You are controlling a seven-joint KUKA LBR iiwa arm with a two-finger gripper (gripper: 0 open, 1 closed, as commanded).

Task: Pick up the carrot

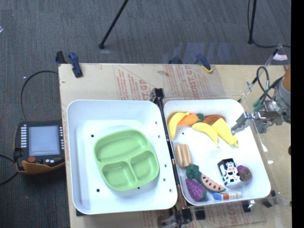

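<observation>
carrot (191,119) among bananas (211,128), gripper (239,124) well right — apart

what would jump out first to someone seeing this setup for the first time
The pale green divided plate sitting alone in the left bin draws the eye first. Next is the right bin, crowded with toy food: yellow bananas and the orange carrot at its far end, purple grapes near the front. The claw hovers at that bin's right edge.

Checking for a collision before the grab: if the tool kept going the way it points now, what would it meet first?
Probably the yellow banana just ahead of the tool, not the carrot, which lies further left; height above the bin is unclear.
</observation>
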